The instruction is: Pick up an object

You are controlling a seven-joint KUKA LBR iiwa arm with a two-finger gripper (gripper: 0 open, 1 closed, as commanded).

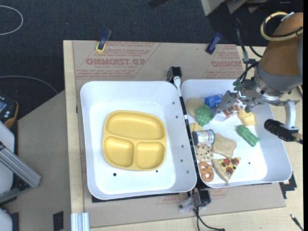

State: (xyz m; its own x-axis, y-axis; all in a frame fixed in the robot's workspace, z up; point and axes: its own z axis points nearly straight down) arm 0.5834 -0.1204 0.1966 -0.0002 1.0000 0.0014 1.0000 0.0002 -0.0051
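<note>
The gripper (234, 101) hangs over the right bin (276, 165), though whether it is spread or pinching anything I cannot tell. Nearest is the blue toy (212, 100), just to its left (the green pickle (247, 135) lies slantwise below it).

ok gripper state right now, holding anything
gripper: cannot be told; it sits low in the right bin among the toy food.

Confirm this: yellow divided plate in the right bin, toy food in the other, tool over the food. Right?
Not quite. The camera view shows the plate in the left bin; the toy food lies in the right bin, with the tool over it.
</note>
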